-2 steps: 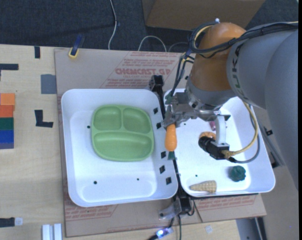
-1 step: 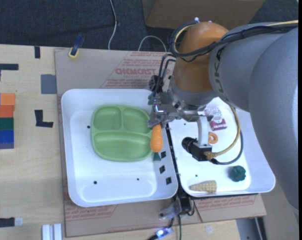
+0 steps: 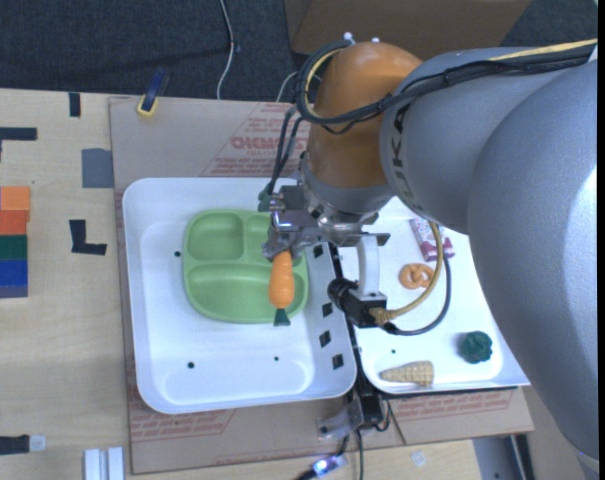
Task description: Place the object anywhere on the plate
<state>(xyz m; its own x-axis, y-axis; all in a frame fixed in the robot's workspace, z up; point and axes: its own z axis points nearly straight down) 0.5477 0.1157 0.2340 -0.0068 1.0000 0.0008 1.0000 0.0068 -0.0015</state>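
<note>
A green divided plate (image 3: pixel 227 268) lies in the left white bin (image 3: pixel 162 368). An orange toy carrot (image 3: pixel 281 280) hangs upright over the plate's right edge, its green stem end pointing down. My gripper (image 3: pixel 285 244) is directly above it, and the carrot's upper end sits between the dark fingers, which are shut on it. The grey arm with its orange band reaches in from the right and covers the strip between the two bins.
The right bin (image 3: pixel 482 298) holds a pretzel (image 3: pixel 416 275), an ice-cream cone (image 3: pixel 408 373), a dark green toy (image 3: pixel 475 346) and a pink-purple bar (image 3: pixel 423 238). Coloured blocks (image 3: pixel 7 243) stand on the bench at far left. A cable loops under the wrist.
</note>
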